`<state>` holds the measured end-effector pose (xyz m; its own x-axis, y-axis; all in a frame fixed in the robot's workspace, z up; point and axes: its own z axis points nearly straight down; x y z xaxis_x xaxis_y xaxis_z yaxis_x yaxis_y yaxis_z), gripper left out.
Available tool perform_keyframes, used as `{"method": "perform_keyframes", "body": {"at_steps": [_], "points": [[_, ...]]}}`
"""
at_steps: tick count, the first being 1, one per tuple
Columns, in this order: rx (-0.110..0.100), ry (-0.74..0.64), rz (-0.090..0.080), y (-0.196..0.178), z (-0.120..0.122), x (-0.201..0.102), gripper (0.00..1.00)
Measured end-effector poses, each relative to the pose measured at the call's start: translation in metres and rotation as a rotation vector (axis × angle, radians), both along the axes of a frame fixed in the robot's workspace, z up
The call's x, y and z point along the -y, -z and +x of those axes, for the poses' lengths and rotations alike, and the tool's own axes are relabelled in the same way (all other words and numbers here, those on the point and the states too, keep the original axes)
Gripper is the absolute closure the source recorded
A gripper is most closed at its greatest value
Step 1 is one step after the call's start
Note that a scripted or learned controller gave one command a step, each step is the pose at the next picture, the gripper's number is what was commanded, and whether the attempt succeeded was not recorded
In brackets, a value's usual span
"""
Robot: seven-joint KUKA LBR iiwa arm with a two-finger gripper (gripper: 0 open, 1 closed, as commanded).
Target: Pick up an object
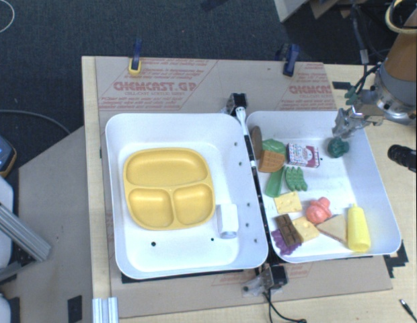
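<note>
Lying just below the gripper point(348, 122), a dark green object point(338, 148).

Two white bins on a board-topped surface
The left bin point(118, 180) bears a yellow tray point(169, 186) and a clear cup point(227, 220); two clamps point(135, 58) grip the far edge of the surface point(195, 86).
</note>
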<state>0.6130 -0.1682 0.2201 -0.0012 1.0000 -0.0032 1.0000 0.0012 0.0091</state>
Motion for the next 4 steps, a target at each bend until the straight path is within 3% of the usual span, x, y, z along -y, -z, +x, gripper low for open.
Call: {"method": "perform_keyframes", "body": {"at_steps": [1, 2, 4], "points": [[-0.01, -0.005, 0.005, 0.006, 0.005, -0.057, 1.0], [-0.01, -0.005, 0.006, -0.007, 0.001, -0.114, 1.0], [-0.008, -0.006, 0.006, 0.002, 0.004, -0.224, 1.0]]}}
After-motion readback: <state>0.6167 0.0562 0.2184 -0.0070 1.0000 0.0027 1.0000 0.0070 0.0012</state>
